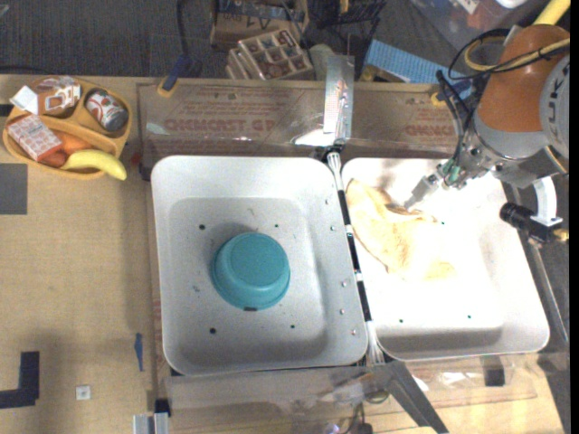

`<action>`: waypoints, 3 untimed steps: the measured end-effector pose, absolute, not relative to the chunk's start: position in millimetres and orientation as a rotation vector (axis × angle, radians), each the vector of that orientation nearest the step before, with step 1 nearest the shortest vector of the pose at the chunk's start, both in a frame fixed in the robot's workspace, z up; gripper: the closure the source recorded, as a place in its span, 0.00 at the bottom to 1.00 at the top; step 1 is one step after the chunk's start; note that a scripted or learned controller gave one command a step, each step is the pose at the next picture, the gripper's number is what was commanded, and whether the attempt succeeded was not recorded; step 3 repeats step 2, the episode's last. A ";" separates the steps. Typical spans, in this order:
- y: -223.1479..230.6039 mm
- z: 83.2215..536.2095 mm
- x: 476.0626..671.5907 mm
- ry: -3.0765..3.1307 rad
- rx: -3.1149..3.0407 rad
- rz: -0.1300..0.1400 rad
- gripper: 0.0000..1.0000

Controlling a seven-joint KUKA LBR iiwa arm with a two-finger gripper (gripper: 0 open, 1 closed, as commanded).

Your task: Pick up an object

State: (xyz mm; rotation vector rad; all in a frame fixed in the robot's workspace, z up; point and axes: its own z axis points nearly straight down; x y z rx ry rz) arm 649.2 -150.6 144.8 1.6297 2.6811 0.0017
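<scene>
Cloth [389, 233], pale yellow and limp, lay crumpled in the right bin [488, 324] with the tool [414, 197] touching its upper edge, grip state unclear, likely to snag only a slipping fold.

Teal bowl [252, 270], upside down, near centre of the left bin [181, 188]. Pale yellowish cloth [384, 229], crumpled flat, lies against right bin's [507, 333] left wall.
</scene>
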 end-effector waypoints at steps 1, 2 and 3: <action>-116.3 89.4 654.8 2.718 1.555 0.001 0.00; -115.5 98.2 656.8 2.713 1.561 0.012 1.00; -115.5 98.2 656.8 2.713 1.561 0.012 1.00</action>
